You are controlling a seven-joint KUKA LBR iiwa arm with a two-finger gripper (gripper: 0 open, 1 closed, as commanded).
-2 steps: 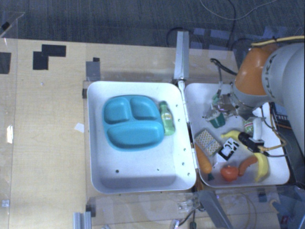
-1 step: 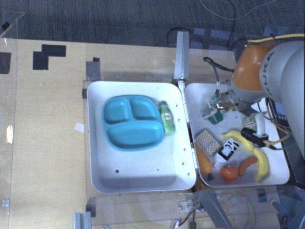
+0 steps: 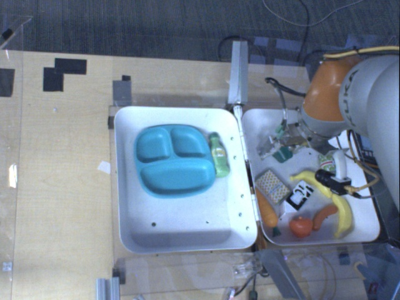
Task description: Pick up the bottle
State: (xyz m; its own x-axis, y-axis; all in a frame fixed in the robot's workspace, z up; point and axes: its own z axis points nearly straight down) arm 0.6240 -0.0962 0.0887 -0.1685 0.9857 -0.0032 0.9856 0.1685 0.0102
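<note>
I read the arm [image 3: 369, 99] first: a bulky grey casing with a glossy orange band, reaching in from the right and hanging over the back of the right bin [image 3: 374, 233]. Its gripper [image 3: 284, 141] sits low over that bin's rear left corner, a tangle of dark metal and green parts; I cannot tell how the jaws stand, and I see nothing held between them.

The left bin [image 3: 181, 236] is a shallow white tub with rounded corners and a smooth, slightly shiny floor. In it lies the tray [image 3: 172, 161], matte blue plastic with three soft-edged compartments. The bottle [image 3: 218, 155] lies on its side just beside the tray's right edge, touching or nearly so, near the wall between the bins. It is small, translucent green, with a paler cap end toward the back.

The right bin holds clutter: a curved yellow banana [image 3: 340, 214], an orange carrot [image 3: 267, 210], a red tomato [image 3: 300, 226], a speckled sponge [image 3: 272, 183], and a black-and-white block [image 3: 300, 194].

By my judgement the pick has not begun; this is the approach step, with the gripper over the wrong bin. The next move calls for crossing the divider leftward, then coming down across the bottle's narrow width, clear of the tray's rim and the bin wall. A smooth, round plastic body may roll or slip.
</note>
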